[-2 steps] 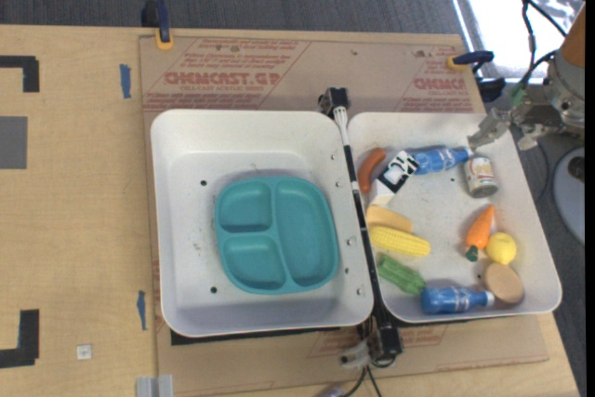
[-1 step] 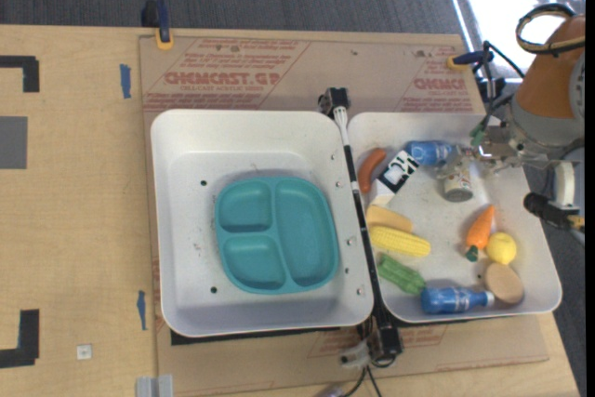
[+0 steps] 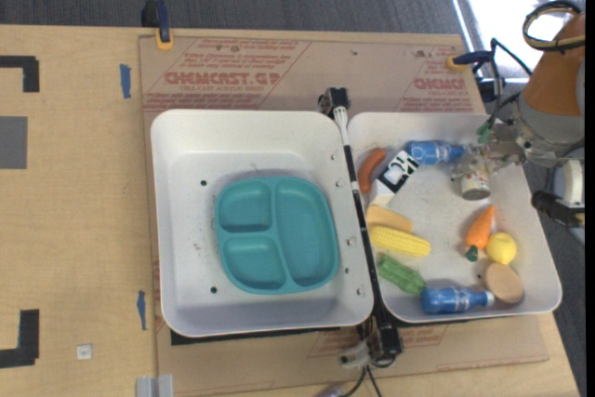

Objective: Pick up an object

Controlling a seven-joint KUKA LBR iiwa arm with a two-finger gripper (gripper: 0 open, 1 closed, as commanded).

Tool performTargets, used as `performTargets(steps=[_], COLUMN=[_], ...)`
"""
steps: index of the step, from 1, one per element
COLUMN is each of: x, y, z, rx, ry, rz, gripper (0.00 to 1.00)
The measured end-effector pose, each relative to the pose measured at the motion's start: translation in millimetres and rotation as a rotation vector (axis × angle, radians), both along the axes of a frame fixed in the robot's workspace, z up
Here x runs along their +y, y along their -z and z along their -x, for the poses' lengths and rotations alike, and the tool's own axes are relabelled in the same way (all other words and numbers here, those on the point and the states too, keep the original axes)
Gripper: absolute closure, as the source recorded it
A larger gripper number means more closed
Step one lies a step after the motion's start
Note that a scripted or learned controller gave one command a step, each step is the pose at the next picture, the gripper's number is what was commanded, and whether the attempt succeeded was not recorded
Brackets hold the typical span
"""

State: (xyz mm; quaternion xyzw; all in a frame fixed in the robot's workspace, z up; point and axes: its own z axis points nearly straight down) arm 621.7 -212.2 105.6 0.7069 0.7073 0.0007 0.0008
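Note:
My gripper [image 3: 474,176] hangs over the upper right part of the right bin [image 3: 544,242], at the end of the grey arm with its orange band [image 3: 556,79]. It stands just right of a blue bottle [image 3: 433,151] and above an orange carrot [image 3: 481,230]. A yellow lemon [image 3: 501,248] and a tan egg-shaped piece [image 3: 505,284] lie lower right. Further left are a corn cob [image 3: 401,243], a yellow piece [image 3: 388,218], a green vegetable [image 3: 400,274], a second blue bottle [image 3: 455,297], a reddish sausage [image 3: 371,165] and a black-and-white item [image 3: 399,171].
The left bin [image 3: 177,200] holds a teal divided plate [image 3: 276,234]. A black clamp [image 3: 333,99] sits at the top of the seam between the bins. Cardboard [image 3: 232,74] lies under both bins, and cables [image 3: 502,70] trail near the arm.

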Motion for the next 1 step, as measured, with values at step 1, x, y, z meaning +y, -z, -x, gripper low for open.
performTargets(steps=[1], x=[57.2], y=[-97.6], z=[16.6], rx=[0.0], ry=[0.063], rz=[-0.001], gripper=[1.0])
